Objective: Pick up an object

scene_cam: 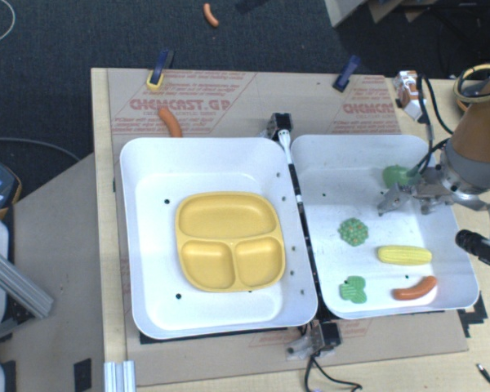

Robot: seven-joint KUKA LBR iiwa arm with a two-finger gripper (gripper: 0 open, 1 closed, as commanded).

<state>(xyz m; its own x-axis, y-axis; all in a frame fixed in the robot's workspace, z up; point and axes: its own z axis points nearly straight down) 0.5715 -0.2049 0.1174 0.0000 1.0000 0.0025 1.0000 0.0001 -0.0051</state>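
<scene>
Camera view showed two white bins (139, 170) — the right one held five toy foods, one a green piece (394, 175) touching the hand (408, 198), whose grip I couldn't tell.

The floor (82, 23) is dark carpet. A brown tabletop (229, 96) sits on it, held by blue clamps (158, 69) at the far edge. A small orange thing (211, 14) lies far off on the floor.
</scene>
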